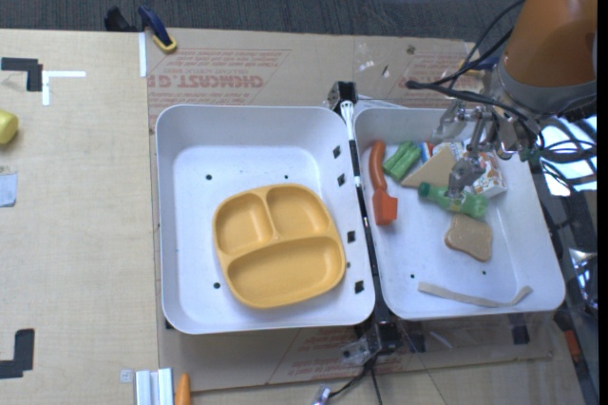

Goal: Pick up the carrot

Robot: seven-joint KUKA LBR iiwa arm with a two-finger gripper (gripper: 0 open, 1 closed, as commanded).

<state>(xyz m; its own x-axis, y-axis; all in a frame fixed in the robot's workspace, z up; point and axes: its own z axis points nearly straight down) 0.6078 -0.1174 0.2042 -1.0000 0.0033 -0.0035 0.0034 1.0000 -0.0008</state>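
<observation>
The carrot [381,185] is a long orange-red piece lying along the left wall of the right bin [404,284], its thicker end toward the front. My gripper [465,173] hangs over the middle of that bin, to the right of the carrot and well apart from it. It sits above a tan wedge [437,171] and a green piece [456,199]. Nothing orange is at the gripper.
The right bin also holds a green vegetable [403,159], a white packet [488,177], a bread slice [470,238] and a pale strip [475,298]. A yellow divided plate [278,244] lies in the left bin [180,165]. Cables hang from the arm at right.
</observation>
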